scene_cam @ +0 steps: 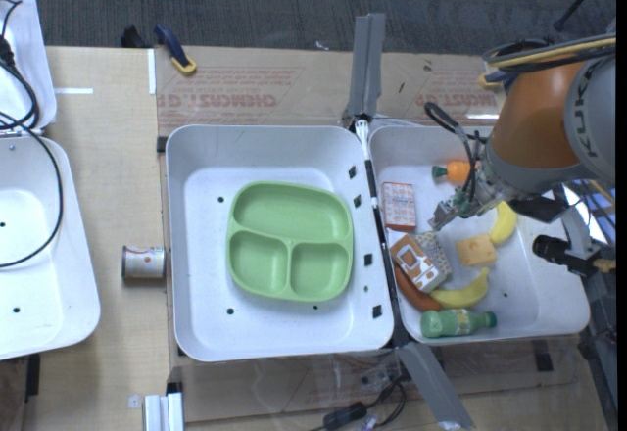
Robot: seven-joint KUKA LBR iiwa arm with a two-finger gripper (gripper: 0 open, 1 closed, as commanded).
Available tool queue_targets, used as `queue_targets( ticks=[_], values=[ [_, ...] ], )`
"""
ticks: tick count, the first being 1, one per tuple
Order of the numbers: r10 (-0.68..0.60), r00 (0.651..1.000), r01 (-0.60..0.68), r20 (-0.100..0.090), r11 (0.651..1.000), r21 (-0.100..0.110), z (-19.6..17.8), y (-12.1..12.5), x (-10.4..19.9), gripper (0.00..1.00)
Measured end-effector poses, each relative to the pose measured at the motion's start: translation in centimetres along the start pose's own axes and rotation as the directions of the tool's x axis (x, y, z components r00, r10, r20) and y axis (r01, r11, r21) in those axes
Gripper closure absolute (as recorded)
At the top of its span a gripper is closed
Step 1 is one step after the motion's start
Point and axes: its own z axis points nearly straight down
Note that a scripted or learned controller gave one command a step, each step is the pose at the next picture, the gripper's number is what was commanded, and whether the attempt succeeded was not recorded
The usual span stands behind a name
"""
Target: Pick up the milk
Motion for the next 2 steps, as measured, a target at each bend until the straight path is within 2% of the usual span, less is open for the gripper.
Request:
queue_targets(
  ticks=[1,2],
  values=[
    [-0.038,0.999,0.038,-0.002,0.999,0.003,-6.8,0.1,8.7,1.0],
    [-0.229,0.973,0.229,-0.005,0.973,0.004,-6.8,-0.2,15.7,1.0]
  ],
)
